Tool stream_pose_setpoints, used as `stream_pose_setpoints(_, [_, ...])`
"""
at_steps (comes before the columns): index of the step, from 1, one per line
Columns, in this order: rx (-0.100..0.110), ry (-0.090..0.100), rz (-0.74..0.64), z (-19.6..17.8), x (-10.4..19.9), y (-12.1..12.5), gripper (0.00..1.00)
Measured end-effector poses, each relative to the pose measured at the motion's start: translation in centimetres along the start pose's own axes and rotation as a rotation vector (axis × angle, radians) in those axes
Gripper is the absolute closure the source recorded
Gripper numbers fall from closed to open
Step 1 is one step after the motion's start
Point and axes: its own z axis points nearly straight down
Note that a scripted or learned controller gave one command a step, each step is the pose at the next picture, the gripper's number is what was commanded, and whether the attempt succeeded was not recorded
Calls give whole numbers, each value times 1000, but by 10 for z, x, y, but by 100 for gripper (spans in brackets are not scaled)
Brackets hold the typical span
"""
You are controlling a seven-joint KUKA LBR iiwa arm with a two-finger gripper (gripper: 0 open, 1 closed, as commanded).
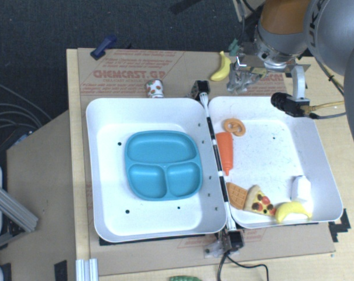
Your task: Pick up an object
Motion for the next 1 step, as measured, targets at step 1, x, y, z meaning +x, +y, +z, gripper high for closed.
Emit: stream_pose_setpoints(1, [0,0,1,0,0,0,0])
